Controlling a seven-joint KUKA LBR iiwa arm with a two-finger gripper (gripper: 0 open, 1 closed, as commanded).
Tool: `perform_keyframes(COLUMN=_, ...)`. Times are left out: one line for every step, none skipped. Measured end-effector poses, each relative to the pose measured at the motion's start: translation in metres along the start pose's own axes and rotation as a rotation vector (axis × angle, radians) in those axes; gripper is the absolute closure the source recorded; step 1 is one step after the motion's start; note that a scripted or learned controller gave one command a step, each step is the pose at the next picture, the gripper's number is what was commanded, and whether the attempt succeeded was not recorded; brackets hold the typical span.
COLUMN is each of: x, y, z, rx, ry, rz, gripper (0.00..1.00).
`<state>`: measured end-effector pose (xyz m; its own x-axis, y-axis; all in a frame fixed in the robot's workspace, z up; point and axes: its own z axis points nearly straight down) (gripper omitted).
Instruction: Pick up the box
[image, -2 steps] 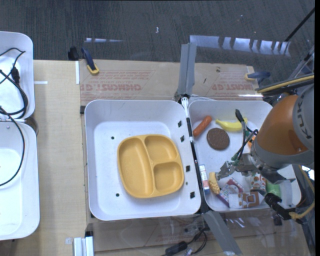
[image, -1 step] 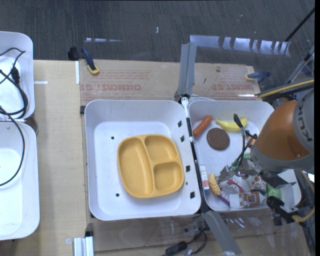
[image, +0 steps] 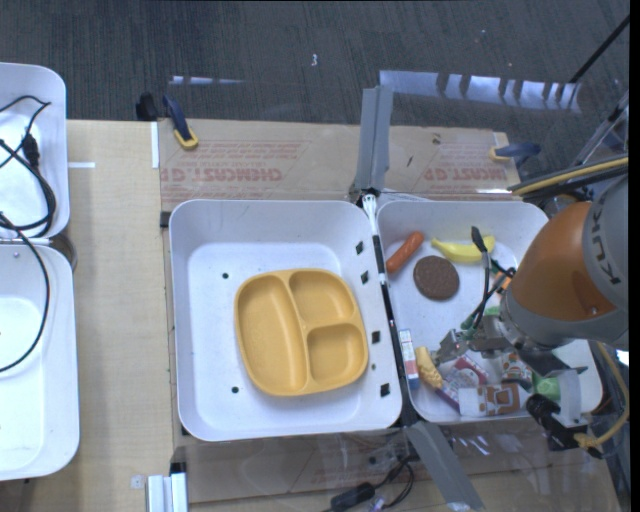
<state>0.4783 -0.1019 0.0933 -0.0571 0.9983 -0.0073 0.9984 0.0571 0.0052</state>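
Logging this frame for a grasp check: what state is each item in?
Yellow divided plastic plate: flat in left white bin, compartments bare.
Yellow banana: lying in right white bin.
Orange carrot: lying slanted.
Brown round cookie: flat.
Small printed box: lying amid clutter.

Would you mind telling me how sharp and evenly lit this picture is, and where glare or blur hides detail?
In the camera view, light is even and soft; the yellow divided plate casts only a faint shadow in the left bin. The white bin walls look slightly washed out. The orange-banded arm is soft-edged, covering part of the right bin; the packets beneath it are too cluttered to pick out.
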Motion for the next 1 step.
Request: perform_keyframes(x=-0.0002, y=0.0001, z=0.0000, rx=0.000, ry=-0.001, rz=-0.041, gripper=0.00)
